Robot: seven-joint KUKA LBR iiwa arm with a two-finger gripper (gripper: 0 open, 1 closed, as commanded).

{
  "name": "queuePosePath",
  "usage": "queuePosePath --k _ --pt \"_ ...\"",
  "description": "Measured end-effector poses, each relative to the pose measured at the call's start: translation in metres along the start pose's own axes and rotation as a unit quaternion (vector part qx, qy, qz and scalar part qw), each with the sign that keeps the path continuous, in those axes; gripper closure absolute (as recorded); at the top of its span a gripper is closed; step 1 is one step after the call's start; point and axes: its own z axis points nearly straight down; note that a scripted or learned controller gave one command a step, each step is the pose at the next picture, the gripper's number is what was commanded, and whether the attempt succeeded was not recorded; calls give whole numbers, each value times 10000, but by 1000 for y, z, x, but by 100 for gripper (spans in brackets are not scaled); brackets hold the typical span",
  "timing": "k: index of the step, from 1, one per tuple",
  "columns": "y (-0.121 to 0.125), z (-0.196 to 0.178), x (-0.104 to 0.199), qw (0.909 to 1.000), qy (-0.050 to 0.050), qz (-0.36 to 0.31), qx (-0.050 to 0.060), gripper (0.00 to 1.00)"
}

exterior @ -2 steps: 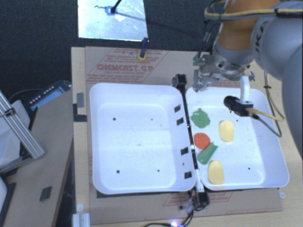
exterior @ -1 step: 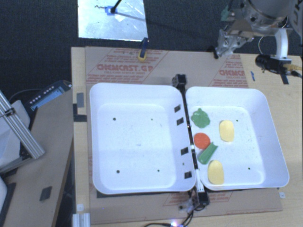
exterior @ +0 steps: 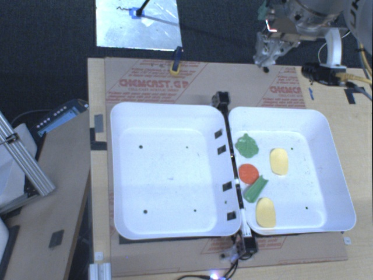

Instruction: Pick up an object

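Observation:
The right bin (exterior: 326, 156) holds several small things near its left side. A green leafy piece (exterior: 246, 146) lies nearest the divider. Below it sit a red-orange disc (exterior: 249, 172) and a green wedge (exterior: 255, 189) that touch each other. A yellow oval piece (exterior: 279, 161) lies to the right of the disc, and another yellow piece (exterior: 266, 212) rests near the front wall. My gripper (exterior: 266, 56) hangs high above the bench beyond the right bin's far edge, with nothing seen between its fingers.
The left bin (exterior: 125, 156) stands beside the right one, joined by a black clipped divider (exterior: 230, 168). A shiny metal sheet (exterior: 139, 15) lies on the dark floor at the back. Grey equipment (exterior: 23, 156) stands at the left.

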Motion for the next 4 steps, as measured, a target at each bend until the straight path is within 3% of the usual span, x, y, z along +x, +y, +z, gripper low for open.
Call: queuePosePath --k 2,3,4 --pt "0 -35 55 10000 -1 6 2 100" --pt "-130 2 57 10000 6 11 52 100" --pt "-82 -2 80 10000 -2 7 1 100"
